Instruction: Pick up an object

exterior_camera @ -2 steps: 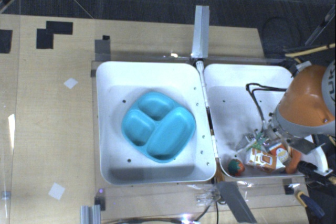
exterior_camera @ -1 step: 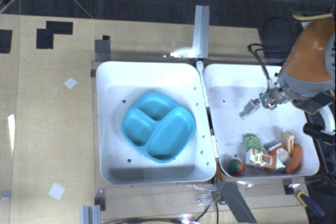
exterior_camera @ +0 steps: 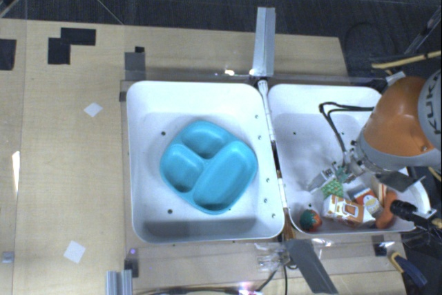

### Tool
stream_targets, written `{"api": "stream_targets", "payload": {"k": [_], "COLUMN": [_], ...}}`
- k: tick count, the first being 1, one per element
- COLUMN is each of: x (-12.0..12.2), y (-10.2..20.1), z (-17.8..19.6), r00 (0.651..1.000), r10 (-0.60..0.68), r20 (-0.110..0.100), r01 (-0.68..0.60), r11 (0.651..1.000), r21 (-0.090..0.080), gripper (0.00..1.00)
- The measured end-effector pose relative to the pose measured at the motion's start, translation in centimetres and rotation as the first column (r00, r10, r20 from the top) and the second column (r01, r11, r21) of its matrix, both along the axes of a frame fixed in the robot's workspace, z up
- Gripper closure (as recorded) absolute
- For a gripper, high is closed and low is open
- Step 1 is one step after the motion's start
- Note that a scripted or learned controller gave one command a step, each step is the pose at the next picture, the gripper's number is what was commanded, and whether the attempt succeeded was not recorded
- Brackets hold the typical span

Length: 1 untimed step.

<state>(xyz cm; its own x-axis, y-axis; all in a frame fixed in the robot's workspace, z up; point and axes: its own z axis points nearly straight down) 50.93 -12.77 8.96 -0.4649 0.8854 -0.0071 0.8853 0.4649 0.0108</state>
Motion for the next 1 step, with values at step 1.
{"api": "stream_targets", "payload": {"k": [1], "x": [-1.65], "y": [-0.19], "z": [0.03], "r00": [0.995], "r10": [0.095], "r20": [0.006], "r01": [-0.095], "r11": [0.995], "r21": [-0.004], "gripper": [0.00]}}
